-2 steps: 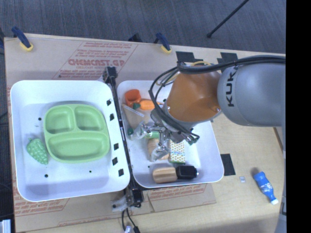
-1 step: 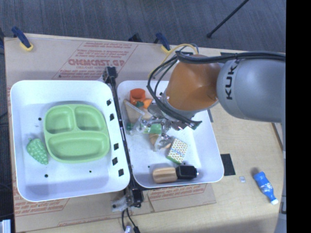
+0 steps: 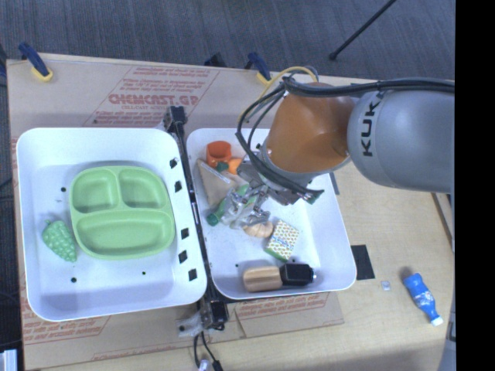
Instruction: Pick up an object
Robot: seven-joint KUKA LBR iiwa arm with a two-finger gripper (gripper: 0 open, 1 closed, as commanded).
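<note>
Camera view: gripper [image 3: 246,204] low (right bin [image 3: 334,247]) among clutter.

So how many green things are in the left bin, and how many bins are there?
Green things in the left bin: 2, the divided plate and the small textured piece
White bins: 2, left bin, right bin
Total: 4
</note>
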